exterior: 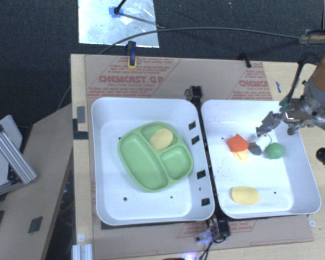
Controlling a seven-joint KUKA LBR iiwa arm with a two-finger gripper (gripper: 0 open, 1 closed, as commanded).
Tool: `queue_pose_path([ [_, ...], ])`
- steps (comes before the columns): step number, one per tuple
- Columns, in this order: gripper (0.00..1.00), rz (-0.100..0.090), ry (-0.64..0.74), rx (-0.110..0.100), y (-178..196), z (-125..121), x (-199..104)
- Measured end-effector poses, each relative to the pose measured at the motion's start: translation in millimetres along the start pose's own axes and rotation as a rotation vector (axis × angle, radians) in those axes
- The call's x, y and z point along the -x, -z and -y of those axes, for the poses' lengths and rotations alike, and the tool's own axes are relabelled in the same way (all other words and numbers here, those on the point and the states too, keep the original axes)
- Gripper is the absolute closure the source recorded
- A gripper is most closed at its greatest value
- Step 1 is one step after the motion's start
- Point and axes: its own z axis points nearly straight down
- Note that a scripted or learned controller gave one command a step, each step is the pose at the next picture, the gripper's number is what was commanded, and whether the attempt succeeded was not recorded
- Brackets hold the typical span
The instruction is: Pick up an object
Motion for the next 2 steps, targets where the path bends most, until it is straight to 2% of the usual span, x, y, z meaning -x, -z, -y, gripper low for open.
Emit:
queue_pose_path([
  [2,0.0,-0.001,-0.003,-0.004,-105,18,6],
])
